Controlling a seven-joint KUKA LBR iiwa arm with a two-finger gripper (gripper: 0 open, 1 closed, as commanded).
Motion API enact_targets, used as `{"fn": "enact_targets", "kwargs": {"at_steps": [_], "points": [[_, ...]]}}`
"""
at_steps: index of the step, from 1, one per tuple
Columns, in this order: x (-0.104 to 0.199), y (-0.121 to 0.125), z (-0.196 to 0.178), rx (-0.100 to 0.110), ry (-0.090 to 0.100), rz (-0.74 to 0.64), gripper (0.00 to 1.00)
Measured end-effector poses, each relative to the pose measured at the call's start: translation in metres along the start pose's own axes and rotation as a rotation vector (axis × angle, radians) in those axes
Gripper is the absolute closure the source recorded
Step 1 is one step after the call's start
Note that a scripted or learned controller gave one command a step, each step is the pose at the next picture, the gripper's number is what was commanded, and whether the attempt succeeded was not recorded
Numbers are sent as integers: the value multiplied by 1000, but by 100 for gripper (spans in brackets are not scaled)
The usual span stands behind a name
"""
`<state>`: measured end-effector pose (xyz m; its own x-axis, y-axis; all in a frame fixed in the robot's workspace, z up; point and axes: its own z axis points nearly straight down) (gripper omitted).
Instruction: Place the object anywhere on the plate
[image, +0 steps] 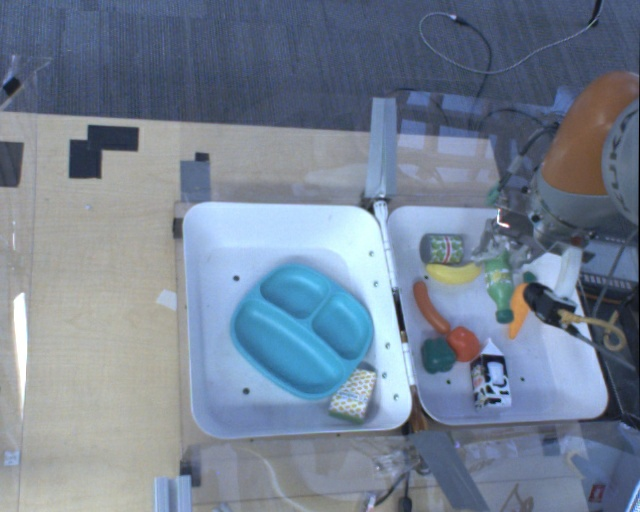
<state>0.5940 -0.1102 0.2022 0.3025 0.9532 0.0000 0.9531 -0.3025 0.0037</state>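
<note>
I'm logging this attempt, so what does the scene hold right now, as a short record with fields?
left bin: blue divided plate, with a small patterned box at its near edge
right bin: green can, banana, green bottle, carrot, sausage, tomato, green pepper, black-and-white carton
gripper: above the right bin's far side, near the bottle
on plate: nothing yet
</note>
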Motion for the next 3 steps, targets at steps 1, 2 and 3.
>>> {"fn": "enact_targets", "kwargs": {"at_steps": [1, 2, 3], "points": [[86, -45, 3, 1, 2, -27, 100], [170, -74, 17, 2, 2, 59, 100], [170, -74, 17, 2, 2, 59, 0]]}}
